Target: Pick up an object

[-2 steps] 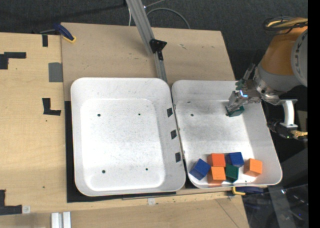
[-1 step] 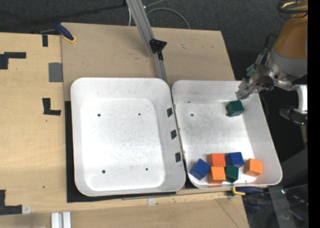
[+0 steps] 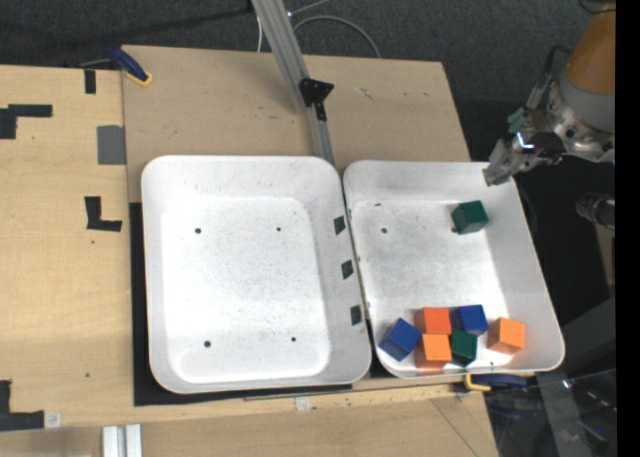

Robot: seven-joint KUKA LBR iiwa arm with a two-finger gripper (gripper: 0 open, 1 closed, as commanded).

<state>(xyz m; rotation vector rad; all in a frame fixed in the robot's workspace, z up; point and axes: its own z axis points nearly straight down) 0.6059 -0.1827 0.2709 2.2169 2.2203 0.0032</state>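
In the right bin (image 3: 400,185) a dark green cube (image 3: 469,216) lies alone near the far right side. Along the near edge sit several cubes: a blue one (image 3: 400,338), two orange ones (image 3: 435,321) (image 3: 434,348), a second blue one (image 3: 470,319), a dark green one (image 3: 463,345) and a third orange one (image 3: 507,334). My gripper (image 3: 503,166) hangs at the bin's far right rim, up and to the right of the lone green cube. Nothing shows between its fingertips.
The left bin (image 3: 240,175) lies beside the right one. A slanted metal rail (image 3: 280,30) comes down to the bins' far junction. Black tape marks and a blue-yellow clamp (image 3: 130,65) sit on the wooden bench at the left.
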